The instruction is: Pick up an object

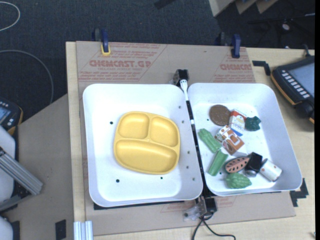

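Right bin (280, 129), lower right of frame: small items clustered, among them green pods (218, 161) and brown disc (219, 114), touching or overlapping, so picks look crowded. Yellow tray (146, 142) sits alone in left bin (95, 134). Gripper state: cannot tell.

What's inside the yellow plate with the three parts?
Nothing shows inside the yellow plate; its three compartments look bare. It lies in the left bin. The plate covers the bin floor beneath it, so that part can't be seen.
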You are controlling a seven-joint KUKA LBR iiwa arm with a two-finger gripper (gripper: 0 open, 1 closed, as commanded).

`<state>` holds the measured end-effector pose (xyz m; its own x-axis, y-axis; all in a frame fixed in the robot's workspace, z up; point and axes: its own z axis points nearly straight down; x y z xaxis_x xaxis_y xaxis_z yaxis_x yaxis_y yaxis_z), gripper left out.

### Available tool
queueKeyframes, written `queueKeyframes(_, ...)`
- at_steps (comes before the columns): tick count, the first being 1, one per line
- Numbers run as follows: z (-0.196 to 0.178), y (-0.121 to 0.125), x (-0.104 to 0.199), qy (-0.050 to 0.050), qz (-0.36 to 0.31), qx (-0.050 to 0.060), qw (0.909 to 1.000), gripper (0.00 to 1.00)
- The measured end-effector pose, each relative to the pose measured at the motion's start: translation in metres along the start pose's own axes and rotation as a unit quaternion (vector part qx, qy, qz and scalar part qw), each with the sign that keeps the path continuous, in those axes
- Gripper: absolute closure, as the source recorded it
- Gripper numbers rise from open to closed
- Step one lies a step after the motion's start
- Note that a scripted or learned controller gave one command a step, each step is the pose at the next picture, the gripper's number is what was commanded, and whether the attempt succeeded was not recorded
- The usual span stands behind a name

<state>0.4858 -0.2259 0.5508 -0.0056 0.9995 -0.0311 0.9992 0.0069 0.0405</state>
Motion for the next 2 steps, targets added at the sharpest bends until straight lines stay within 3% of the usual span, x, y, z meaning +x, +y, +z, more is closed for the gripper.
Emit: queueKeyframes(2,-0.022,0.002,-0.001,-0.003,-0.001,-0.004,1.0,1.0)
